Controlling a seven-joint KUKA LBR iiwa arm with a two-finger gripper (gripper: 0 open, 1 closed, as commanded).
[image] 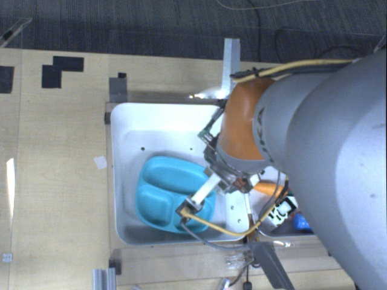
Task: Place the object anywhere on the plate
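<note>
Blue plate (163,189): glossy, rounded, two-compartment, lying in left white bin (124,162). Gripper (188,209) low over plate's right edge, grip state impossible to tell. Orange object (265,188) and blue object (302,223) in right bin, beside arm (314,144).

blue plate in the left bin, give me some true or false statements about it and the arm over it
1. The blue plate lies in the left white bin. True.
2. The plate is divided into compartments. True.
3. The end effector is over the bare bench, outside both bins. False: it is over the plate's lower right part.
4. The arm's orange band sits above the wrist. True.
5. The plate is red. False: it is light blue.
6. An orange object shows in the left bin. False: it shows in the right bin, beside the arm.
</note>
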